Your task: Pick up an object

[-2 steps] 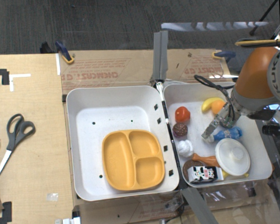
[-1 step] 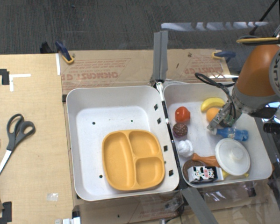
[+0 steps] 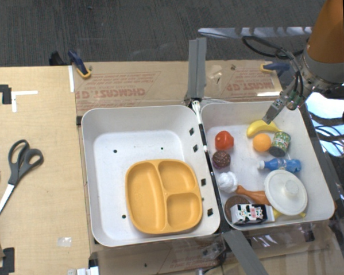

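The right bin [image 3: 314,155] holds several small items: a yellow banana [image 3: 258,128], an orange ball [image 3: 262,142], a red tomato [image 3: 224,140], a dark maroon ball [image 3: 221,158], a green can [image 3: 281,141], a blue bottle [image 3: 281,165], a white round lid [image 3: 285,192] and a black-and-white carton [image 3: 249,214]. My gripper [image 3: 272,114] hangs over the bin's far right corner, pointing down and left. Its tip is just above the banana's right end, and I see nothing held in it.
A yellow divided plate [image 3: 163,195] lies in the left bin [image 3: 103,137]. Scissors [image 3: 18,165] rest on the wooden bench at far left. A blue clamp [image 3: 79,63] sits at the cardboard's back left corner. Cables run along the right bin's outer side.
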Tool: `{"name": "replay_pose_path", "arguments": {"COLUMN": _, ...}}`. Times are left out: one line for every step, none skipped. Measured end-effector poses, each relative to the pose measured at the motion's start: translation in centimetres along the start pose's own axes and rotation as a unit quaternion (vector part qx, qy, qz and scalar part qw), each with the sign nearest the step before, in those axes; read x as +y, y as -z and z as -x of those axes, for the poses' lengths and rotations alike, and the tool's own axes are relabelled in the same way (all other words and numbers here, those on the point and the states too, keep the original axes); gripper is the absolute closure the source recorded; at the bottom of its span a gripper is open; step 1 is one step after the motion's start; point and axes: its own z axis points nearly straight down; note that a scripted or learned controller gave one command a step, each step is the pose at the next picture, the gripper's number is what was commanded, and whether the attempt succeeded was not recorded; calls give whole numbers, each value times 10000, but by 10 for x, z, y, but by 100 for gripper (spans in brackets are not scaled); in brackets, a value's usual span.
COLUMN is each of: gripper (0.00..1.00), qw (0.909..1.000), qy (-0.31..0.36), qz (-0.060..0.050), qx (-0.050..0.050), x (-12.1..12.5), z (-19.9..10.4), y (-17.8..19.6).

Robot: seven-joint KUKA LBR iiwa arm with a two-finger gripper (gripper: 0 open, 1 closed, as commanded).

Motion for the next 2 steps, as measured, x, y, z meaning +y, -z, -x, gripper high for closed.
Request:
{"name": "replay_pose_path", "arguments": {"gripper": 0, "qw": 10000, "qy": -1, "qz": -1, "qx": 1, "x": 0, "z": 0, "y": 0}}
{"name": "replay_pose_path", "arguments": {"gripper": 0, "qw": 9961, "qy": -887, "qz": -6, "qx": 10, "x": 30, "z": 18, "y": -130}}
